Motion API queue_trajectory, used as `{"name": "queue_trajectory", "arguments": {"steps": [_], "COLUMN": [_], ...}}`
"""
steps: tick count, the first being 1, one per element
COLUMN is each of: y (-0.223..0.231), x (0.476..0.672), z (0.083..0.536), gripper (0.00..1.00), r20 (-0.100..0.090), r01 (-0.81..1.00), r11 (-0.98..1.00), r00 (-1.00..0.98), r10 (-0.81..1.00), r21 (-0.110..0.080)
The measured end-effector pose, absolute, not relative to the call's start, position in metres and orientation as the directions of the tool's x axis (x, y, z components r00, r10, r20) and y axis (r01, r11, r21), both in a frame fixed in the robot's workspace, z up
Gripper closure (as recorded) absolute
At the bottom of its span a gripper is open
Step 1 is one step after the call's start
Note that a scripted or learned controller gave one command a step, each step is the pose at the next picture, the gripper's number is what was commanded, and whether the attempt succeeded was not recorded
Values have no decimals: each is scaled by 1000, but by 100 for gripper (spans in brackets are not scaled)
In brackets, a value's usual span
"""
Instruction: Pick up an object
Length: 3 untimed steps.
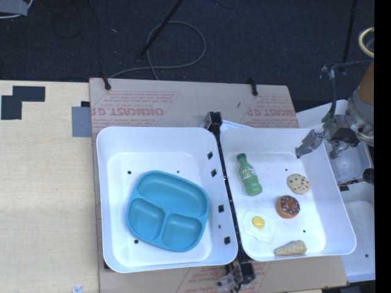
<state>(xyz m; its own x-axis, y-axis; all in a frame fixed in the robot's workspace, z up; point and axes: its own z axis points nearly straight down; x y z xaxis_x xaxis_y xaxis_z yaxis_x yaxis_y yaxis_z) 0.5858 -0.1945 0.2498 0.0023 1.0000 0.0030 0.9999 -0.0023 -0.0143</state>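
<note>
Here, the jaws at the end of the arm (365, 99) are seen above the far right corner of the right bin (344, 227), close to its rim. Whether the jaws are wide or narrow cannot be told, and nothing is seen held in them.

The things that can be picked are all in the right bin. A green bottle (248, 174) is laid flat near the left wall. A cookie (298, 184) is placed to its right, and it is the thing nearest to the jaws. A donut (288, 206) is set just beside the cookie, on the near side. A fried egg (258, 223) and a cone (290, 248) are laid nearer still.

Some things could go wrong. The rim could be hit if the jaws are brought straight down from here. The cookie and the egg are flat, so they could be slid along and not gripped. The donut could be bumped when the cookie is reached for, because the two are so close. The bottle could be rolled away if it is squeezed off its middle.

Good open room is found in the far part of the right bin and along its right side. The cone is crowded against the near wall. The left bin (113, 163) is mostly taken up by a blue plate (167, 210) on the same surface.
</note>
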Motion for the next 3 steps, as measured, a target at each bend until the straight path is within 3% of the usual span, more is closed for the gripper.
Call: {"name": "queue_trajectory", "arguments": {"steps": [1,3], "y": [-194,-204], "x": [588,595], "z": [257,138], "gripper": [0,0], "r20": [0,1], "r01": [1000,1000], "r11": [0,0], "r00": [0,0], "r10": [1000,1000], "r21": [-1,-5]}}
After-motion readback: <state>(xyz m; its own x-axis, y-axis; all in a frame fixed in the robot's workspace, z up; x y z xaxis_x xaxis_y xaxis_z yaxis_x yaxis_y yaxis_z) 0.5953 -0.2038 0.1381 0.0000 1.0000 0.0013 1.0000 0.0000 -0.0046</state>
